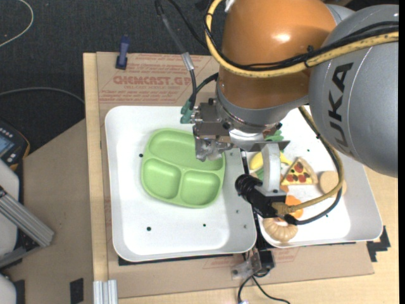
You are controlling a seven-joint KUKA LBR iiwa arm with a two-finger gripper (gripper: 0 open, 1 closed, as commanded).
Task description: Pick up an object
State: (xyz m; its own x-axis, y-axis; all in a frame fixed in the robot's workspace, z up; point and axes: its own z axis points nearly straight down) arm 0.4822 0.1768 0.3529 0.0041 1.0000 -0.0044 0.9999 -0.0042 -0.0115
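looking down on this one, we've got the tool sitting right over the green divided plate in the left bin, roughly at the plate's 2 o'clock edge. we honestly cannot tell how the tool stands, the grey block of the wrist and the big orange band hide the tips from above, so no claim from us that anything is grabbed.

the plate is the only thing in that bin and it lies flat, near the bin's middle and a bit toward 12 o'clock. the right bin has the small stuff: a pizza slice toy, a tan round piece beside it at 3 o'clock, something yellow-green at 9 o'clock of the pizza, and a ring-shaped pastry thing down at 6 o'clock by the rim.

what we think could go wrong:
- the plate is wide, shallow and smooth. a pinch on the thin rim may slip off, or the plate may tilt and drop once it's raised.
- if the tool comes down on the flat floor of a compartment instead of the rim, it closes on nothing.
- pushing down off-centre could tip the far side up or skid the plate toward 9 o'clock.
- the black cable loops low over the wall between the bins, could snag the pastry.
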